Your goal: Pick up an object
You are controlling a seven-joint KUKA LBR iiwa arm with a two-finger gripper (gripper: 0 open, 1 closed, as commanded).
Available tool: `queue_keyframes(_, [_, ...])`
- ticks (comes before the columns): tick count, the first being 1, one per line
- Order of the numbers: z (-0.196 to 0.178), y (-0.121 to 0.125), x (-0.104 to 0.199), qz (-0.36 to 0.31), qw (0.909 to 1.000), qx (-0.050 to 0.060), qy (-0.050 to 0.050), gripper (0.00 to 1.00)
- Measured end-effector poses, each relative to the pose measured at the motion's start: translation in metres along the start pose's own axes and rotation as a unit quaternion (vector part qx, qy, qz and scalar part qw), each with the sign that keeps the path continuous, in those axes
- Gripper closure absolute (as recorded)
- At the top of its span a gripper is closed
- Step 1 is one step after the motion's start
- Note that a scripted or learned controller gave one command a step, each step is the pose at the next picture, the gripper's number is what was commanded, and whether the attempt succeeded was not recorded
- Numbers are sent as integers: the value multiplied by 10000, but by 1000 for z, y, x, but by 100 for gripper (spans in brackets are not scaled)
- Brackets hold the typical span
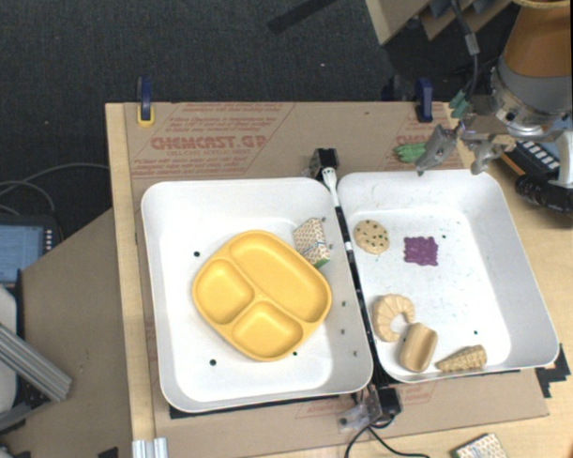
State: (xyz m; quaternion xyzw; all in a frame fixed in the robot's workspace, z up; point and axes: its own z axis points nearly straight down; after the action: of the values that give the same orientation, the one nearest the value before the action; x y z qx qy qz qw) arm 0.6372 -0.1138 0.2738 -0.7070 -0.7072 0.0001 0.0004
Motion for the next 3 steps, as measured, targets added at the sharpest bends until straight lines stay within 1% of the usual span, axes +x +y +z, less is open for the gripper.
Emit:
queue_keyframes(1, [161, -40, -24, 21, 10000, 92, 13, 0])
queue_keyframes(2, [191, 31, -30, -14, 10000, -18, -8, 0])
queue_keyframes(3, [189, -3, -49, 12, 10000, 17, 1, 0])
